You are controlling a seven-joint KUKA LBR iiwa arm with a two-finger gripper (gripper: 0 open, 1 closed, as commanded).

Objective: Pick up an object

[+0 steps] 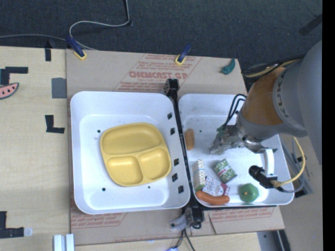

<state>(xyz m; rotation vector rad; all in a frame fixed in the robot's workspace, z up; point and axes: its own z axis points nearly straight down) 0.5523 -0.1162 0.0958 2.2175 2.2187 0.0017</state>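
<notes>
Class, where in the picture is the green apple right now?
The green apple sits in the right bin, near its front right corner, just right of the hot dog and below the end effector.

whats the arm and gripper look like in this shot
The arm is bulky and rounded, grey, with a broad orange band above the wrist. Thin black cables loop beside the band. The gripper is small, dark grey metal. A white bracket with a black fitting and a yellow cable sits below it.
</notes>
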